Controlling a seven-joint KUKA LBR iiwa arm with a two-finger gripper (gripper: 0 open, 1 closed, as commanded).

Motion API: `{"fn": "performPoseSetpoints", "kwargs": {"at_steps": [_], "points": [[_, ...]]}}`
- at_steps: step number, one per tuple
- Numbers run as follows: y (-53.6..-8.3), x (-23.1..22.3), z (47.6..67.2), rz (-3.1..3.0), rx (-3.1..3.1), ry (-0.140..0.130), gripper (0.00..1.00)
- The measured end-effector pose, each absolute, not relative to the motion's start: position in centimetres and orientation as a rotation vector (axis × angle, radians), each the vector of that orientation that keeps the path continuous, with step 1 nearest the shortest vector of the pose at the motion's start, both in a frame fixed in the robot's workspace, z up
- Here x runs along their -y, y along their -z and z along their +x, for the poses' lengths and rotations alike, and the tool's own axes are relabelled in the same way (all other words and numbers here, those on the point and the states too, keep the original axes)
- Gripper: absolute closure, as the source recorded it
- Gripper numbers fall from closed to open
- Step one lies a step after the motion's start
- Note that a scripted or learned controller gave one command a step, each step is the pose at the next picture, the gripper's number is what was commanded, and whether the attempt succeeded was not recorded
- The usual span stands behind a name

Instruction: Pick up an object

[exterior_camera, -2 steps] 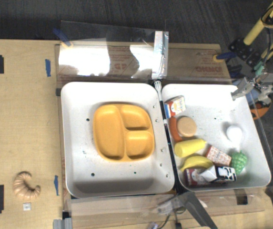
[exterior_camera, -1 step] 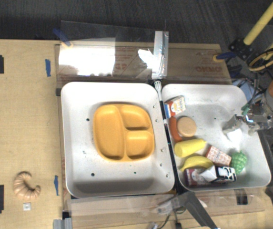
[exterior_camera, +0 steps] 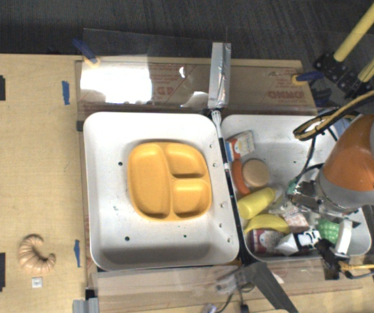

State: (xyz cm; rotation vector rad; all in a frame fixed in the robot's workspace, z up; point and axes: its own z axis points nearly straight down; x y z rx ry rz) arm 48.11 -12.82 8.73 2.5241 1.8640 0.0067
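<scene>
Camera view: claw [exterior_camera: 302, 204] low among right bin [exterior_camera: 273, 128] clutter; yellow tray [exterior_camera: 169, 179] left.

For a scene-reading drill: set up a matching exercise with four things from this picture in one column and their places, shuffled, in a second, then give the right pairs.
Things:
1. yellow divided tray
2. curled tan object
3. yellow bottle
4. gripper

Places:
A. on the bench, left of both bins
B. over the clutter in the right bin
C. lying in the right bin, near its left wall
D. middle of the left bin

Pairs: 1-D, 2-A, 3-C, 4-B
</scene>
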Motion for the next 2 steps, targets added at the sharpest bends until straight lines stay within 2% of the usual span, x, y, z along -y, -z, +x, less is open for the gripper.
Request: {"fn": "performPoseSetpoints", "kwargs": {"at_steps": [1, 2], "points": [[-8.8, 10.2, 48.2, 2.398, -2.017, -0.006, 0.0], [-11.3, 15.7, 50.6, 2.48, -1.926, -0.001, 0.0]]}}
